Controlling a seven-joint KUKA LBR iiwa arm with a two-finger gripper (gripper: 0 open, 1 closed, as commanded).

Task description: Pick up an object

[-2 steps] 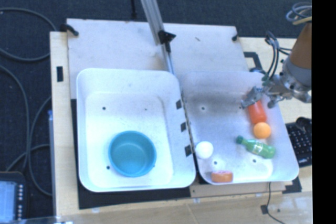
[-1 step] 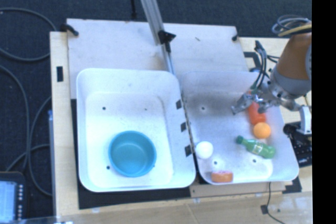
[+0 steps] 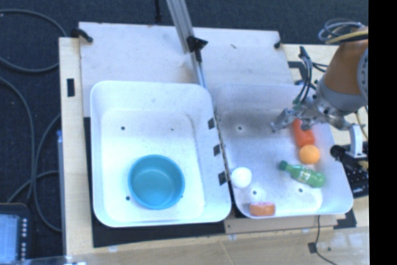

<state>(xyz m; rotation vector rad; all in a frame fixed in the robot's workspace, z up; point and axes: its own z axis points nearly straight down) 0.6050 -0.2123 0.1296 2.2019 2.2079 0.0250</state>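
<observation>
The gripper (image 3: 302, 123) hung low over the right bin (image 3: 248, 110), directly above a red-orange object (image 3: 303, 135), evidently positioned for a pick, though its grasp could not be made out.
</observation>
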